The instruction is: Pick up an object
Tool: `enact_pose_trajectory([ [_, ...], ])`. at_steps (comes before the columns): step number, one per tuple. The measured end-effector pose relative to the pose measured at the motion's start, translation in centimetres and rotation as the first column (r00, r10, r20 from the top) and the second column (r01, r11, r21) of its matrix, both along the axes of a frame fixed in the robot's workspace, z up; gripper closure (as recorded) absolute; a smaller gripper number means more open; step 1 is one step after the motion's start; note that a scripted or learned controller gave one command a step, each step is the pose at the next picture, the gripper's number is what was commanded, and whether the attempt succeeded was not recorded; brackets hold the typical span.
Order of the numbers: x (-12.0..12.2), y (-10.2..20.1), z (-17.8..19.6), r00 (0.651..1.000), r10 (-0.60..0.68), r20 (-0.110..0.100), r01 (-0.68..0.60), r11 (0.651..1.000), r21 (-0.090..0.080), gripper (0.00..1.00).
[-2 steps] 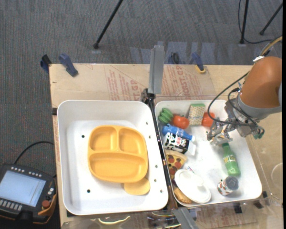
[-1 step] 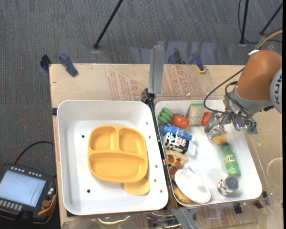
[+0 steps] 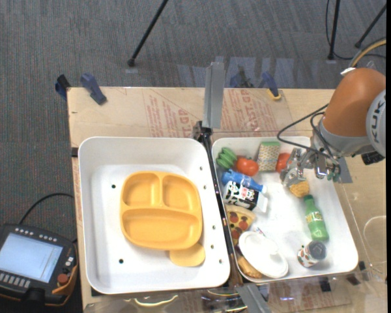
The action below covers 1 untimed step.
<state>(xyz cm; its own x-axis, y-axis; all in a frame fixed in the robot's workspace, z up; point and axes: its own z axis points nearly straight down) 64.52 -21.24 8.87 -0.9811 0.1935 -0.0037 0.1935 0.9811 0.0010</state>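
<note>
My gripper (image 3: 298, 169) hangs over the back right part of the right bin (image 3: 342, 204), reaching in from the right under the orange wrist band. Directly beneath it lies a small yellow-brown piece (image 3: 300, 188), and a red piece (image 3: 283, 162) sits just to its left. I cannot tell whether the gripper touches either one. Other objects in this bin are a tomato (image 3: 247, 166), a green pepper (image 3: 226, 156), a speckled block (image 3: 268, 155), a black-and-white milk carton (image 3: 241, 195), a green bottle (image 3: 315, 219), a pizza slice (image 3: 238, 218), a white bowl (image 3: 263, 253) and a small can (image 3: 311, 254).
The left bin (image 3: 98, 175) holds a yellow divided tray (image 3: 161, 209) with a yellow disc (image 3: 188, 256) at its near corner. A grey post (image 3: 213, 100) rises behind the seam between the bins. A teach pendant (image 3: 29, 261) lies on the floor at the lower left.
</note>
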Motion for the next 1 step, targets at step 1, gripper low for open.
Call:
enact_pose_trajectory([
  [1,-2.68,0.19,-0.04,0.958,-0.286,-0.002,0.286,0.958,0.001,1.0],
])
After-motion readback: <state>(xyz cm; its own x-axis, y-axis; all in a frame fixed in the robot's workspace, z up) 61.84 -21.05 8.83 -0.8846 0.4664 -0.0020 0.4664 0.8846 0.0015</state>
